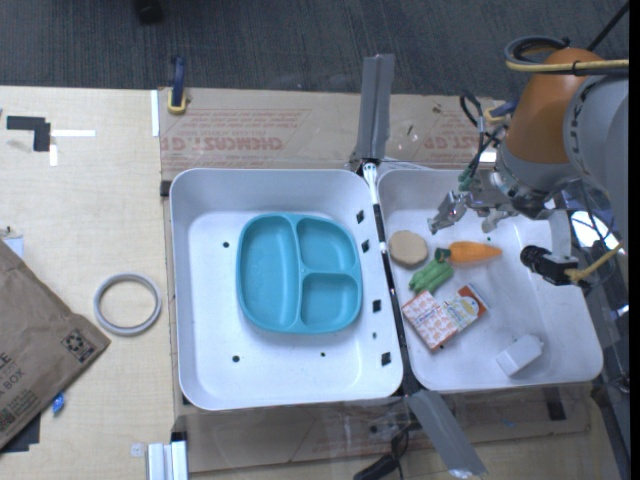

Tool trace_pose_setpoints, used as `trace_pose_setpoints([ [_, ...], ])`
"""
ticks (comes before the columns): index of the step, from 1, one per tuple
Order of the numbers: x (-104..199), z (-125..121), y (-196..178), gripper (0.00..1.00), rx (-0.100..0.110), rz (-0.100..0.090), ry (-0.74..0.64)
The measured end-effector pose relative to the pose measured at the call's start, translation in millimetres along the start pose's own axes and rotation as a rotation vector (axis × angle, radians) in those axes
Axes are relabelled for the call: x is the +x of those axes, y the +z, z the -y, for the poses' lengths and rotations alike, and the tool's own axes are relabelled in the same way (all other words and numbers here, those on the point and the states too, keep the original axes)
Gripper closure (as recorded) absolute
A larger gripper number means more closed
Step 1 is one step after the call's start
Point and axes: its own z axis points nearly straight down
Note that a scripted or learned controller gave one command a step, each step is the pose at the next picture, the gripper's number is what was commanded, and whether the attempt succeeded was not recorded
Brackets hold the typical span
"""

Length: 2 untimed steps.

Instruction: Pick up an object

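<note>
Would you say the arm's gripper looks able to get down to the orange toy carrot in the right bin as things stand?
Probably yes. The gripper hovers just up-left of the orange toy carrot, which lies uncovered on the right white bin floor; the round tan piece sits clear of it.

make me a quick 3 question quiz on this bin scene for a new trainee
1. True or false: the turquoise three-compartment plastic tray lies in the right white bin.
2. Which item lies nearest the arm's tool?
A. the orange toy carrot with green top
B. the small white block
C. the grey tape ring
3. Fill in: the round tan biscuit-like disc lies beside the ____ wall of the right bin.

Key
1. False: it lies in the left white bin.
2. A
3. left, the wall shared with the other bin
</note>
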Motion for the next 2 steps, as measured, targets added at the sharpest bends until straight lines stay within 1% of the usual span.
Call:
trace_pose_setpoints([
  [1, -13.1, 34.5, 28.9, 0.00, -0.001, -0.001, 0.005],
  [2, -17.8, 97.3, 29.1, 0.00, -0.001, -0.002, -0.001],
])
